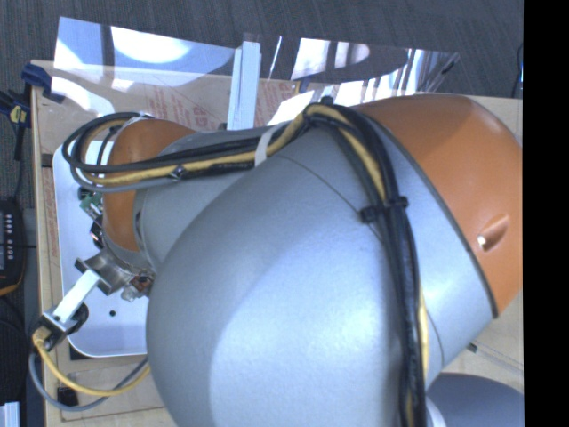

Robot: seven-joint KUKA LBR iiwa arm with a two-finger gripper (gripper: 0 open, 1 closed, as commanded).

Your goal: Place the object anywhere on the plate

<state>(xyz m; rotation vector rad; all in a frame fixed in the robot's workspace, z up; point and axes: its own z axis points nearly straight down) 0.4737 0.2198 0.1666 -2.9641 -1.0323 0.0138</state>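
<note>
My grey arm with its orange band (311, 256) covers most of the camera view and reaches over the left bin (98, 336). The wrist hangs low over that bin's left half. The arm hides the gripper's tips. No plate or loose object can be made out; the arm covers nearly the whole floor of both bins.
A strip of the left bin's white floor (111, 327) shows at the lower left. A clear divider wall (244, 83) stands upright between the bins at the back. Dark carpet lies beyond the bench.
</note>
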